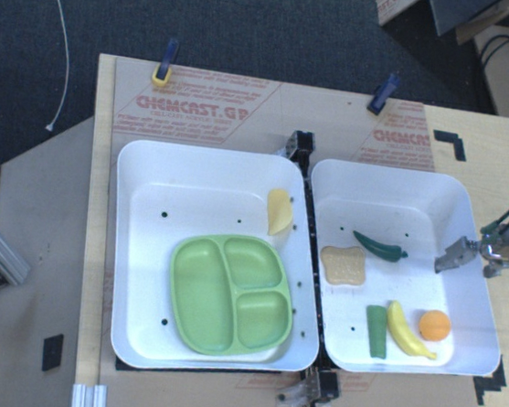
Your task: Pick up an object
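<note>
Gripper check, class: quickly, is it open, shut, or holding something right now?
Gripper: at the right bin's right wall, holding nothing; open or shut cannot be told.

The right bin [474,216] has open floor along its far side. Its near half is crowded: bread slice [343,266], green pepper [380,247], banana [407,330], orange [435,325]. In the left bin [132,229], a green divided plate [228,291] covers most of the floor.
</note>
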Motion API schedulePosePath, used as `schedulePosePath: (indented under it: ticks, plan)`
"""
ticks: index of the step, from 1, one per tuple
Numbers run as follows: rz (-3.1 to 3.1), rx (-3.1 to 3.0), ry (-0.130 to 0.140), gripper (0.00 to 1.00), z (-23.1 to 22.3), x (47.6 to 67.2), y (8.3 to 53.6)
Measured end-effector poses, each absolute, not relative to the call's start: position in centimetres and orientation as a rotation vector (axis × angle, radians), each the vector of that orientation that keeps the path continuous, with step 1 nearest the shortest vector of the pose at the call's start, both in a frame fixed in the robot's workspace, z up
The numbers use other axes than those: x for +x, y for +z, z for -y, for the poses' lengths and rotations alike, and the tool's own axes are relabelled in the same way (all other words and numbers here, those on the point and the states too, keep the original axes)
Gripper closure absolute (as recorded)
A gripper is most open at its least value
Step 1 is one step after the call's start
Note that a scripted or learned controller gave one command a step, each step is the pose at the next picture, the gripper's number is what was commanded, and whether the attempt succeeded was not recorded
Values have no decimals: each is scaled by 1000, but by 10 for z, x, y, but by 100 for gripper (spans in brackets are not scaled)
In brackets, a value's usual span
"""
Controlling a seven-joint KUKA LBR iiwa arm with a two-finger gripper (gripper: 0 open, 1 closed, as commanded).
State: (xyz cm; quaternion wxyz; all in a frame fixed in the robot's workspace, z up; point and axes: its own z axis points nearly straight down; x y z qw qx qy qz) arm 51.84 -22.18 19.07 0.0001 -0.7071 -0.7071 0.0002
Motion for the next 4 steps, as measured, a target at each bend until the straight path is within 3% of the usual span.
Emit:
schedulePosePath:
  ticks: [2, 3, 4]
  plan:
    - [2217, -2218, 3, 0, 217, 518, 106]
    - [2218, -2216, -1, 0, 216, 518, 84]
    - [2220, -2219, -1, 100, 217, 518, 94]
